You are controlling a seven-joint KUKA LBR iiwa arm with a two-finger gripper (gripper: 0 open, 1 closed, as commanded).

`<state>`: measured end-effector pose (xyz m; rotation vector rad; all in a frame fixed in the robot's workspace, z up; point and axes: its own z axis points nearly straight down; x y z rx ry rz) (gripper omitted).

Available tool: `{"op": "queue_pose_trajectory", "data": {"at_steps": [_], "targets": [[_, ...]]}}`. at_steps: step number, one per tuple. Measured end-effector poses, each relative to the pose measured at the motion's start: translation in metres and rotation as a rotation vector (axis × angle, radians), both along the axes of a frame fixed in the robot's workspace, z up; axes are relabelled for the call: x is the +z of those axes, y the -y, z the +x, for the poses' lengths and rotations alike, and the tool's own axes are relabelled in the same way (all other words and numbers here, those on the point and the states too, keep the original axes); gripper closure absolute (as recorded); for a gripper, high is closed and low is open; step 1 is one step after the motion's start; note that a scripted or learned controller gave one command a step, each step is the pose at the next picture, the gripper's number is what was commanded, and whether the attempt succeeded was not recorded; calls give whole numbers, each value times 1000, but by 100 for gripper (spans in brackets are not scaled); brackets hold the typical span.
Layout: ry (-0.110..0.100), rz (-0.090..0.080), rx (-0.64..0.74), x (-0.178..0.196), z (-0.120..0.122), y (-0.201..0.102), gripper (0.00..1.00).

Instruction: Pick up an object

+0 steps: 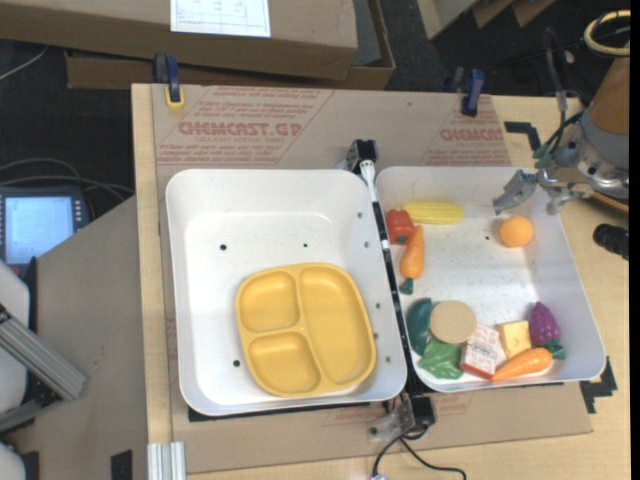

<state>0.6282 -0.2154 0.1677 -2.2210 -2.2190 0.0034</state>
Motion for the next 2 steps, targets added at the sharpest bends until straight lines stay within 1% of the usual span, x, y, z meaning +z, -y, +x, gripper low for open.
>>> {"op": "queue_pose_trajectory", "data": {"at_steps": [1, 2], "targets": [[0, 0, 0, -13, -9, 4, 0], [1, 2, 3, -79, 31, -6, 0]]}}
